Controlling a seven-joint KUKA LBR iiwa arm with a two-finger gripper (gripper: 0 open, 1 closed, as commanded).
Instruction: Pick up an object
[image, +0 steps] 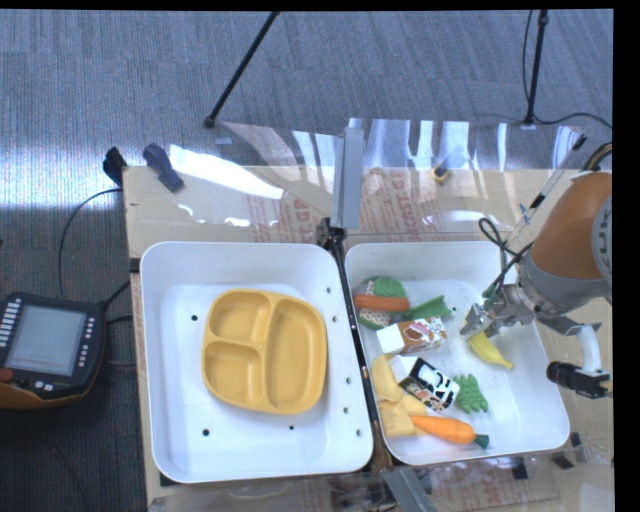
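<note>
- End effector (478, 322): right-centre of frame, low inside right bin (540, 420), tips just upper-left of the banana. Finger spread: cannot tell, too small/blurred. Nothing visibly held.
- Arm (570, 250): 1 pc, grey w/ orange band, enters from right edge.
- Task thing, likely candidate: toy banana (490, 350), 1 pc, yellow, lying flat on bin floor right of centre, apart from the other toys. Nearest item to the end effector, so judged the target.
- Step in hand (judgement): final approach/descent onto banana, grasp not yet made.
- How to do it well (judgement): centre over the banana's mid-section, not its tapered end; set fingers across the short axis; go low enough to close below the curve's widest part; close before lifting; lift straight up. Banana has free floor around it, so little risk of knocking neighbours.
- Risk (judgement): curved smooth plastic may squirt out if pinched off-centre.
- Right bin contents, counted:
  - carrots: 2, one upper left (380, 302), one at bottom (445, 430)
  - green leafy pcs: approx. 3, one under upper carrot (385, 288), one mid (430, 307), one small lower (470, 393)
  - small printed carton (422, 332): 1
  - black/white block (432, 382): 1
  - pale yellow pcs at left wall (390, 400): approx. 2, type unclear
- Left bin (170, 280): 1 yellow divided plate (265, 350), 3 compartments.
- Bins: 2, white, side by side on surface (230, 215).
- Off-surface, left edge of frame: 1 handheld control pendant (45, 345) w/ cable.
</note>
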